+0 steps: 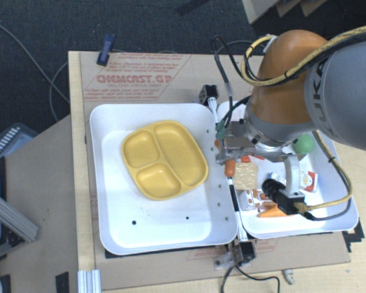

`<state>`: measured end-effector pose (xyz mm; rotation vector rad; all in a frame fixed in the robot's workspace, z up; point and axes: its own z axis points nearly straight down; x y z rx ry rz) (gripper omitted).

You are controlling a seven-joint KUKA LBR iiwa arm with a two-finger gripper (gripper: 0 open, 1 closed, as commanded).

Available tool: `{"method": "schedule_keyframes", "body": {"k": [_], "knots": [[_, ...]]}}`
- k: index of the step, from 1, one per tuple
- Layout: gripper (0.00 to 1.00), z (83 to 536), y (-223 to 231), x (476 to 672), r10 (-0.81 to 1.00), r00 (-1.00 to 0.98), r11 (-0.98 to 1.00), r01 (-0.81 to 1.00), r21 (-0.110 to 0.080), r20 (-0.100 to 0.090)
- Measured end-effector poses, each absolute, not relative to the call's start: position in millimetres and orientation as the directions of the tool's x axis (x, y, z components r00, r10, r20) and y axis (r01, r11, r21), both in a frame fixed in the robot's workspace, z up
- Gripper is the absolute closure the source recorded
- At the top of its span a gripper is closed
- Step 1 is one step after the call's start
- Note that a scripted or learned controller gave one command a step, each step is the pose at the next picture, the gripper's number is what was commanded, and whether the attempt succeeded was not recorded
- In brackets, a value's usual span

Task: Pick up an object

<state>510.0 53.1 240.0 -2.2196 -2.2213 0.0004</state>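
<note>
1. Objects to pick: all loose pieces lie in the right bin (296, 227). A tan cracker (245, 174) and a small red piece (230, 166) sit near that bin's left wall. An orange carrot (268, 212) lies at the front, a red-and-white packet (309, 180) further right, and a green ball (304, 143) towards the back.
2. Gripper (234, 145): low over the right bin's left side, close above the red piece and cracker. The wrist hides it, so I cannot tell whether it is spread or closed, and nothing can be seen held.
3. Arm (293, 78): covers much of the right bin, so anything beneath it is hidden.
4. Left bin (165, 227): holds 1 yellow plate (165, 159), well apart from the gripper.
5. Risks, as judged:
   - The cracker lies flat and may slip from a pinch.
   - The red piece is close to the bin wall, so a descent could strike the wall.
   - With the pieces this crowded, a close could catch 2 at once or knock a neighbour aside.
</note>
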Motion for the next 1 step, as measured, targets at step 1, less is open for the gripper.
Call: {"method": "schedule_keyframes", "body": {"k": [1], "knots": [[1.0,194.8,91.8,523.5,1.0,-0.001,0.001,1.0,-0.003,0.0]]}}
